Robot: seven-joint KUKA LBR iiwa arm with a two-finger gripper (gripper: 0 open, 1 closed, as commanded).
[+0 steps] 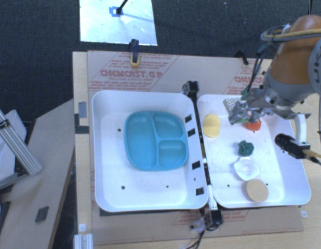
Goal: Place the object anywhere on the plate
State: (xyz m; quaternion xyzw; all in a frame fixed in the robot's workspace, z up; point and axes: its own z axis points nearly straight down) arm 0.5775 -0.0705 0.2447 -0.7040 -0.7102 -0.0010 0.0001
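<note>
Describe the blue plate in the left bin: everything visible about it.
The blue plate is a light blue divided tray with rounded corners, smooth and plastic-looking. Raised ridges split it into three compartments: one large on its left side and two smaller on its right. It lies flat and slightly rotated near the middle of the left bin, resting on the white floor. Nothing lies in its compartments and nothing else touches it.

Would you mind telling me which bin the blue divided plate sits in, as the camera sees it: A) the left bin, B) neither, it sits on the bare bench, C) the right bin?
A: the blue divided plate lies flat in the left bin, while the small objects are in the right bin.
</note>
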